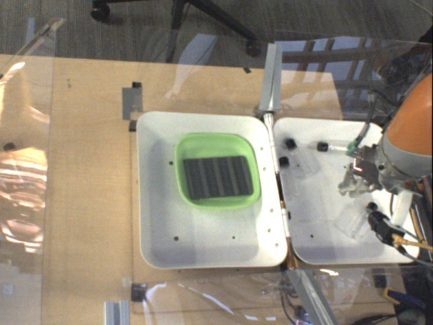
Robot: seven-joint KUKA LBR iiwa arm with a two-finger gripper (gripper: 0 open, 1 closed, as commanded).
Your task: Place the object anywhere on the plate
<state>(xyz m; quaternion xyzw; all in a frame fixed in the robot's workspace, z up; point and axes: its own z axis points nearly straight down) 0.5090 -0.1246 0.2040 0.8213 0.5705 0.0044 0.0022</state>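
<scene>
A lime-green square plate (181, 175) with a dark ridged centre sits in the left white bin (155, 235). In the right bin (311, 242) lie two small black pieces (289, 143) (284, 161), a thin pen-like item (336, 146) with a black end and a green tip, and a faint clear plastic object (350, 223). My gripper (354, 177) hangs low over the right side of the right bin, just below the pen-like item and above the clear object. I see nothing clearly held in it.
A metal divider post (270, 80) rises at the far end between the two bins. The arm's orange band (414, 124) and black cables (382, 227) crowd the right bin's right edge. Clear panels lean along the bench's far side and left.
</scene>
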